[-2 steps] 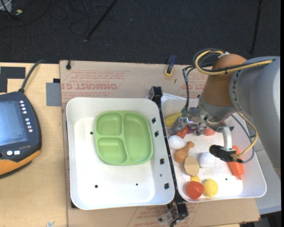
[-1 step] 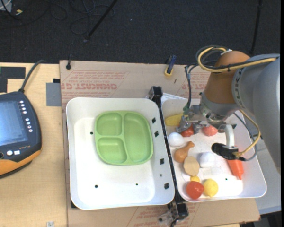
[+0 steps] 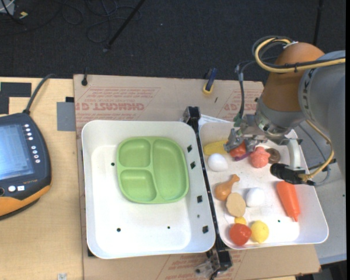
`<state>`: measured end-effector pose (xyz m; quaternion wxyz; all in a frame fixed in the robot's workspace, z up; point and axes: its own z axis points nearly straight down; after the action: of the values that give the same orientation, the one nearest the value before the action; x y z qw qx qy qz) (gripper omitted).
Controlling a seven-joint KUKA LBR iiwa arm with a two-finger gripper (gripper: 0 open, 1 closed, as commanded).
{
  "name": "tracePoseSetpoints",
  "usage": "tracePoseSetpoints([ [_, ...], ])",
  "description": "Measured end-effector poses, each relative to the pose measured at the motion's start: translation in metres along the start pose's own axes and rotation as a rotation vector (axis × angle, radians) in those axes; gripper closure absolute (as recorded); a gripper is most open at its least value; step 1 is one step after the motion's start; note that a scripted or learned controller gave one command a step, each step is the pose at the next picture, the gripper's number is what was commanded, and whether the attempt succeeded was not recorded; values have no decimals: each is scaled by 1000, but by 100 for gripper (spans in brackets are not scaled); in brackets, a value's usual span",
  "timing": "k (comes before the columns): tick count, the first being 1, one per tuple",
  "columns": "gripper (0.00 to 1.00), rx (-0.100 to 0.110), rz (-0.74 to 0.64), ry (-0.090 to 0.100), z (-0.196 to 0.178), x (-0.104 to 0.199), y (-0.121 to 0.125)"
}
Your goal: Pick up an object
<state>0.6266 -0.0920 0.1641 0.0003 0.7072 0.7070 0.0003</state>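
The right bin [image 3: 315, 229] was crowded: a white egg [image 3: 217, 161], a chicken leg [image 3: 226, 186], a potato slice [image 3: 235, 204], a tomato [image 3: 240, 233], a lemon [image 3: 259, 231] and a carrot [image 3: 289, 199] left little open floor, while the left bin [image 3: 99, 214] held a green divided plate [image 3: 151, 170] with bare margin around it. The arm [image 3: 291, 86] reached in from the right, wrist bent down over the right bin's far edge. The tool [image 3: 240, 144] sat low upon a small red object [image 3: 239, 152] beside a pink one [image 3: 259, 157], and whether its fingers were spread or pinching could not be told.

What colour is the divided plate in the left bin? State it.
Light green; the divided plate shows plainly in the camera view.
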Motion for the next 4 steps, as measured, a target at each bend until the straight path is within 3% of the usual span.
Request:
tracePoseSetpoints([
  [1, 100, 0, -1, 0, -60, 4, 3],
  [2, 100, 5, -1, 0, -62, 4, 3],
  [4, 100, 10, -2, 2, -60, 56, -89],
])
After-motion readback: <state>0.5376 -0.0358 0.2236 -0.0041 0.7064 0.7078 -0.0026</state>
